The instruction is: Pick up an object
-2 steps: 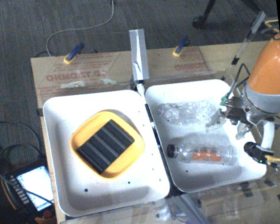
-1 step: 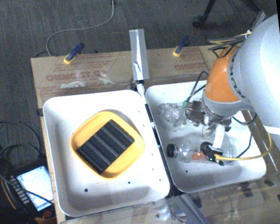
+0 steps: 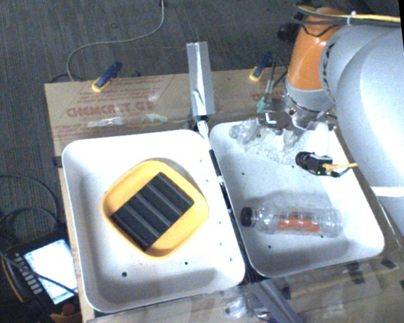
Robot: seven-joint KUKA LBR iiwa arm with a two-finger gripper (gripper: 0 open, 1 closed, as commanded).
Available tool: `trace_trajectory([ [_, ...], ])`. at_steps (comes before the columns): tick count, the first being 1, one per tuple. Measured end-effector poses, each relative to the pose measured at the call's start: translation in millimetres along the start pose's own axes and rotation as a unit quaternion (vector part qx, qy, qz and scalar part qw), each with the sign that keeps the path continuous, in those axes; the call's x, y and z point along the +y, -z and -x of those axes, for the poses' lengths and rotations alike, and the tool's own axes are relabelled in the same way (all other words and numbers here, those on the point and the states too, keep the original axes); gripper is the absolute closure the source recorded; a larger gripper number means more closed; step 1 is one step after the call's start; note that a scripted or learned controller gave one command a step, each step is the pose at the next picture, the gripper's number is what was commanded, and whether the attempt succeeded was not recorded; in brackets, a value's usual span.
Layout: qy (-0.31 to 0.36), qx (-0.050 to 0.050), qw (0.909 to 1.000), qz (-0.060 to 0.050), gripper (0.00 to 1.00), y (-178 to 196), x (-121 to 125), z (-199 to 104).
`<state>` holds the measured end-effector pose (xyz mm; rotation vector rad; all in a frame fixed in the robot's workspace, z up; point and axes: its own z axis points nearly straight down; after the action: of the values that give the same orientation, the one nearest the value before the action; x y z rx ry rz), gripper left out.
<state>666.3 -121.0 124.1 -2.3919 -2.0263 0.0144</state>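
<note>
I'm hanging my gripper (image 3: pixel 284 120) over the far edge of the right bin (image 3: pixel 358 244), by crumpled clear plastic (image 3: pixel 262 142); can't tell my grip state; clear bottle (image 3: pixel 293 220) is lying nr the near edge; yellow-black tray (image 3: pixel 155 207) is sitting mid left bin (image 3: pixel 99 279).

Bright, even overhead light; white bins (image 3: pixel 142 146) glare slightly, floor dim, soft focus throughout, faint shadows

The desk (image 3: pixel 118 101), topped with brown cardboard, carries 2 shallow white bins: the left bin (image 3: pixel 99 279) touches the right bin (image 3: pixel 358 244) along its side.
</note>
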Motion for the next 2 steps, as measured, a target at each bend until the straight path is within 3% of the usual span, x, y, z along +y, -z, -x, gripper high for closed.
trace_trajectory([
  [1,0.044,0.000,0.9990,0.005,0.00,6.1,-58.5,20.5],
  [2,0.195,0.001,0.9808,-0.005,0.00,-27.3,2.4,8.4],
])
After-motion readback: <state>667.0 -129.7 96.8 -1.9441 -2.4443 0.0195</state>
